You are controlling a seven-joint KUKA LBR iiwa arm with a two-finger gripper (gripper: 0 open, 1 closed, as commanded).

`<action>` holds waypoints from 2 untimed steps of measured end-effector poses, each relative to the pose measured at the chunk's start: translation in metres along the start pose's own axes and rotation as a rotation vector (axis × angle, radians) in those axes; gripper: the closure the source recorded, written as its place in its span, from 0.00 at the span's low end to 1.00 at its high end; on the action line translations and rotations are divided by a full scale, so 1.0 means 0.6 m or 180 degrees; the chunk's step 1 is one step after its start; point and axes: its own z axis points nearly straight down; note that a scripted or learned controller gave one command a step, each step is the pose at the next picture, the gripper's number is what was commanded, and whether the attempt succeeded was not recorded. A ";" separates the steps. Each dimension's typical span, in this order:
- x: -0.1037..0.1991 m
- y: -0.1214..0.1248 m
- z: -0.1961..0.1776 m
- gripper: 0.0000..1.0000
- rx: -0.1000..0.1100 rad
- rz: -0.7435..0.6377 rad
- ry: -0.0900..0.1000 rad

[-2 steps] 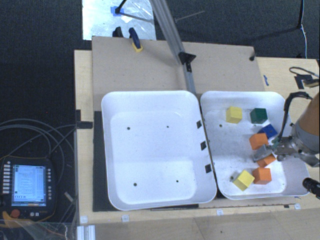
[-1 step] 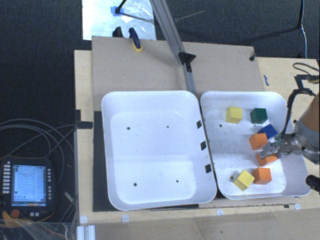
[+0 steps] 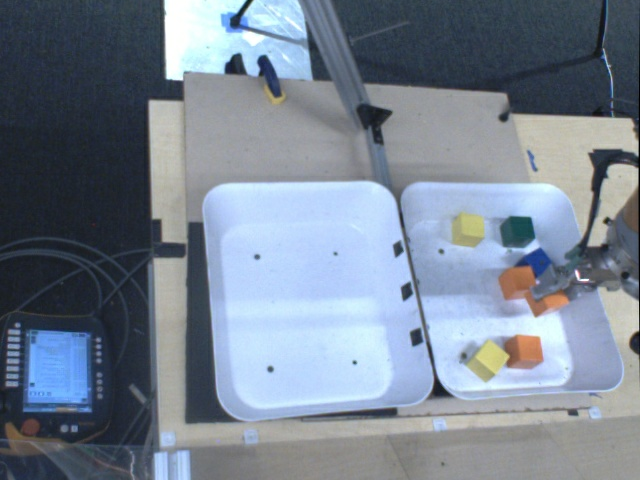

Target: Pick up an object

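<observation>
A handheld control pendant [image 3: 52, 376] with a lit screen lies at the near left corner, off the bench, its cables [image 3: 75, 268] looping across the dark floor. On the bench, two shallow white bins sit side by side; the left bin [image 3: 240, 228] has a bare floor marked by a few small dark dots. Nearest in the right bin [image 3: 590, 368], a yellow cube [image 3: 489, 359] and an orange cube [image 3: 524, 351] rest touching each other by the front wall. Just beyond them the gripper [image 3: 556, 290] reaches in over the bin's right rim and sits low among a tight cluster: an orange block [image 3: 550, 303] lies right at its tip, a second orange block [image 3: 516, 282] is pressed against it on the left, and a blue block [image 3: 536, 261] sits directly behind. Whether the fingers are apart or closed on any block cannot be told from this angle. Farther back, a second yellow cube [image 3: 467, 230] and a dark green cube [image 3: 517, 231] stand near each other, apart from the gripper. Beyond the bins, a grey metal pole [image 3: 340, 53] slants across the brown board, a blue-and-yellow clamp [image 3: 269, 78] grips the board's far edge, and a shiny sheet [image 3: 205, 18] lies on the floor.
</observation>
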 end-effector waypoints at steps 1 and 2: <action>-0.017 0.000 -0.081 1.00 -0.0001 0.0003 -0.0003; -0.018 0.003 -0.165 1.00 -0.0005 -0.0002 -0.0003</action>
